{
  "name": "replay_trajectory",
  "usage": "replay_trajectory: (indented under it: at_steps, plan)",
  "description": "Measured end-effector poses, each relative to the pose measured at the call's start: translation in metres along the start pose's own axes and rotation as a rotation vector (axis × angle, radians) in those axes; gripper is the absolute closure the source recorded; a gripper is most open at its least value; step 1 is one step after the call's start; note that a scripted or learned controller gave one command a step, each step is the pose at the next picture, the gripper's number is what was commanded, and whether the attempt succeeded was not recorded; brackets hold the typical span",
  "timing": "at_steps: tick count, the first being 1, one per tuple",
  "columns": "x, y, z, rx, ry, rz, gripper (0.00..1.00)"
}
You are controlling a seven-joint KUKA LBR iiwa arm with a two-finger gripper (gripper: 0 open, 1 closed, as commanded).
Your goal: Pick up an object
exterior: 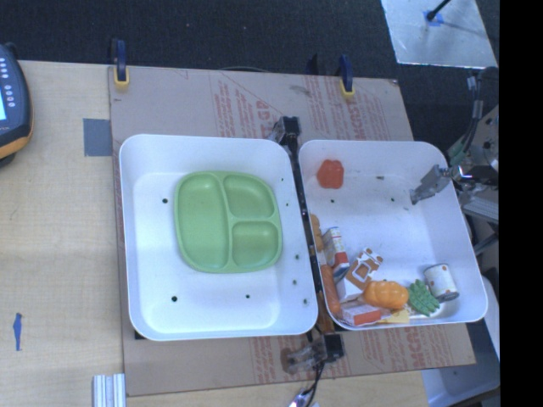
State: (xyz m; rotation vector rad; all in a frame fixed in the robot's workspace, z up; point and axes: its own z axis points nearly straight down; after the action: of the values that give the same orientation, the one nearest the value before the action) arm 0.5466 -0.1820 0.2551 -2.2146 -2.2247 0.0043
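Note:
The right white bin (450,227) holds the loose objects. A small red round object (330,174) lies alone near its back left corner. Along the front are an orange rounded toy (386,293), a green leafy toy (422,298), a small white cup (439,280), a brown-and-white box (365,268) and a little bottle (337,248). My gripper (427,186) hangs over the bin's right side near the back, well right of the red object and above the front pile, with nothing visibly in it.
The left white bin (144,253) holds a green divided plate (227,221). Black clips (290,128) join the bins at the back and front. A yellow-and-black handset (12,100) lies at the bench's far left. Blue clamps (121,62) pin the cardboard.

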Motion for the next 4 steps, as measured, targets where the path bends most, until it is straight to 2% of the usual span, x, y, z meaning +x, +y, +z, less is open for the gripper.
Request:
replay_trajectory:
  at_steps: [1, 2, 3, 4]
  plan:
    - [0.051, 0.033, 0.081, 0.003, 0.001, -0.006, 0.00]
    - [0.087, 0.075, 0.126, -0.004, -0.002, -0.004, 0.00]
    - [0.082, 0.112, 0.164, -0.004, -0.001, -0.004, 0.00]
    - [0.049, 0.111, 0.162, -0.003, -0.002, 0.004, 0.00]
